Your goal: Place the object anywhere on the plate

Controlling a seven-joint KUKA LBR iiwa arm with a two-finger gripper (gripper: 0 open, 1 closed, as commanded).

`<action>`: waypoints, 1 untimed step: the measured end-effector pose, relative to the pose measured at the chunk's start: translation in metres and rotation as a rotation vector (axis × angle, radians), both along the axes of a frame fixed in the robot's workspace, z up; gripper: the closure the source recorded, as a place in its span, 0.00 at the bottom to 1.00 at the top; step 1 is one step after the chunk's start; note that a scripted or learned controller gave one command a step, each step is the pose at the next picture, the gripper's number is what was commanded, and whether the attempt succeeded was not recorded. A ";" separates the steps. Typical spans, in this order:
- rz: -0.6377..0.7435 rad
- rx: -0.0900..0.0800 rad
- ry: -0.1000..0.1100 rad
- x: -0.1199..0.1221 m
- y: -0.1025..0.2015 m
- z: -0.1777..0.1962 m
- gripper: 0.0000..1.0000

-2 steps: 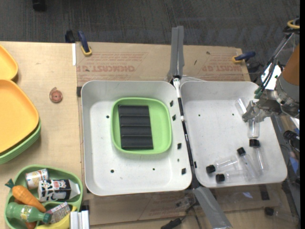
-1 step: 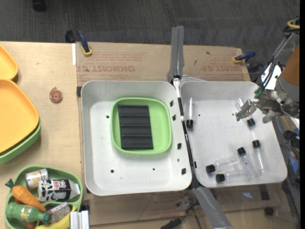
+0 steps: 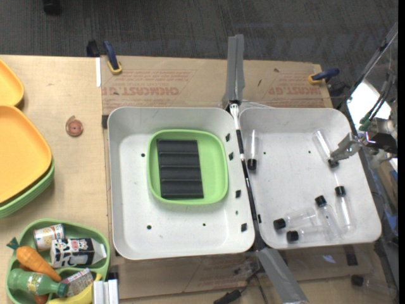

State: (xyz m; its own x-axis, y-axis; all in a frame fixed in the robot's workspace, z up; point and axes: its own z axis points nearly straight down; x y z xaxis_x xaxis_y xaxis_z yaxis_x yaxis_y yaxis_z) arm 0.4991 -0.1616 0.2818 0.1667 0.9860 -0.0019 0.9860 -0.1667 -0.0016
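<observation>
A green square plate (image 3: 217,170) sits in the middle of the left white bin (image 3: 126,189). On the plate lies a black ribbed block (image 3: 180,168), flat and covering most of its centre. My gripper (image 3: 353,145) hangs at the right rim of the right bin (image 3: 285,138), far from the plate. Its tip is just beside a clear vial with a black cap (image 3: 324,147), and I cannot tell whether they touch.
Several clear vials with black caps lie in the right bin, one by its left wall (image 3: 251,151) and a cluster at the front right (image 3: 316,217). Orange plates (image 3: 19,151) and a green bowl of toy food (image 3: 57,258) stand on the bench to the left.
</observation>
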 end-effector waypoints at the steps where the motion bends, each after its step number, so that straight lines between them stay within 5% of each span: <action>1: -0.238 -0.002 0.000 -0.020 0.019 0.109 0.00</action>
State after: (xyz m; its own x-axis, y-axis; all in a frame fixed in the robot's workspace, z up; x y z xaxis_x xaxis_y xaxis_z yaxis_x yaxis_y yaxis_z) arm 0.4787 -0.1429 0.3907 0.3944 0.9189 -0.0034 0.9189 -0.3944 -0.0011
